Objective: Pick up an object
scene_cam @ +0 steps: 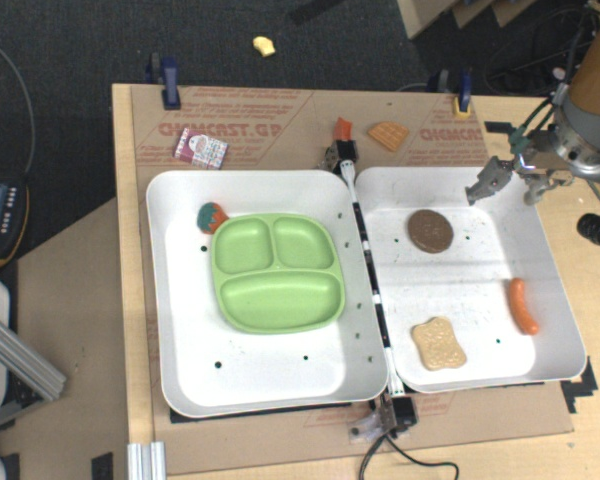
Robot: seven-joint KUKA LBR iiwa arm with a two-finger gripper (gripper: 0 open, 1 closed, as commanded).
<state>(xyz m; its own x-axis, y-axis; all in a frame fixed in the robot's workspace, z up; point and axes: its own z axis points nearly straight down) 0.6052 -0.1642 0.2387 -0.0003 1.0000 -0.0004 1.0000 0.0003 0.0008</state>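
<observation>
Lying nearest, a tan cracker is sitting in the right bin, an orange carrot beside it and a brown cookie farther back. Spread open and holding nothing, the claw is hovering over the bin's far right corner.

Grey metal wrist section at the right edge, rounded, with a tan-orange band above it. Below that, a pale silver mounting block. Grey two-finger metal pincer, slim and angular, with dull metallic fingers and small dark joints. Thin dark cables looping beside the wrist, with a faint green wire near the mounting.
</observation>
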